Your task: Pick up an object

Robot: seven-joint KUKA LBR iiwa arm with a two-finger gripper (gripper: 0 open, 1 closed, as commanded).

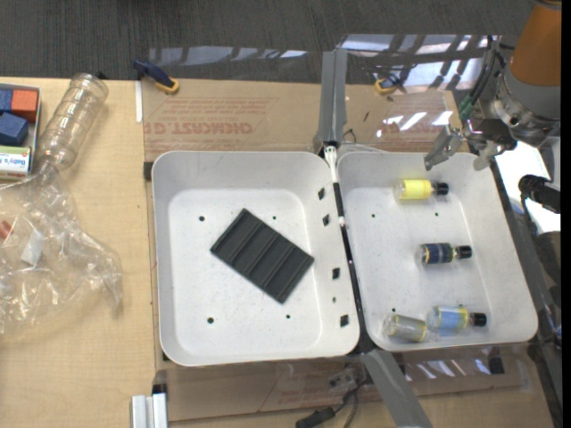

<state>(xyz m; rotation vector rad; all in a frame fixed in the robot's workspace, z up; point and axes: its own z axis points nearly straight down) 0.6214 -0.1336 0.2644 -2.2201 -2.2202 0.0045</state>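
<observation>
Your claw [461,146] hangs over the right white plastic bin's [500,230] far edge, fingers spread and holding nothing. The small yellow bottle with a dark cap [419,189] lies nearest — just below and left of the claw, long axis running left-right, cap toward the right. I'd judge it the likeliest pick.
</observation>
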